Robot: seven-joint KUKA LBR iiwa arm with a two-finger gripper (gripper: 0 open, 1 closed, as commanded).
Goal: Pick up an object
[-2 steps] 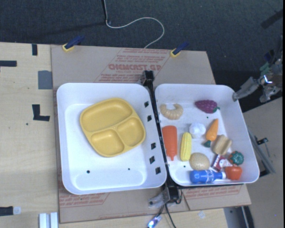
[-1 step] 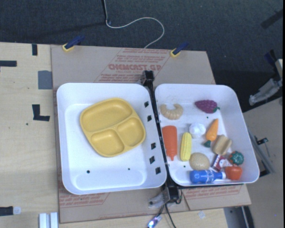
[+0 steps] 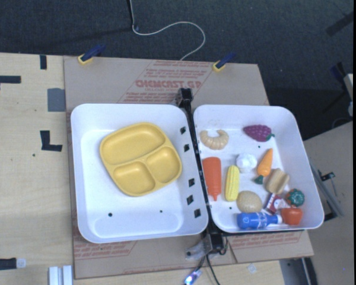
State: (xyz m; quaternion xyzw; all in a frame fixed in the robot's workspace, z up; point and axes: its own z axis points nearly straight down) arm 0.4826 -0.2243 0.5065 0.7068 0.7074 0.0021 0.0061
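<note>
Red lettering on the cardboard sheet [image 3: 166, 79] reads roughly "CHEMCAST." Toy food sits in the right bin [image 3: 285, 119]: grapes [image 3: 258, 132], carrot [image 3: 212, 177], corn [image 3: 232, 183], a blue bottle [image 3: 258, 220]. Yellow tray [image 3: 140, 158] fills the left bin [image 3: 86, 177].

Grey-white bit [image 3: 349, 83] at right edge, upper half (poss. arm hardware, too small to tell).
</note>
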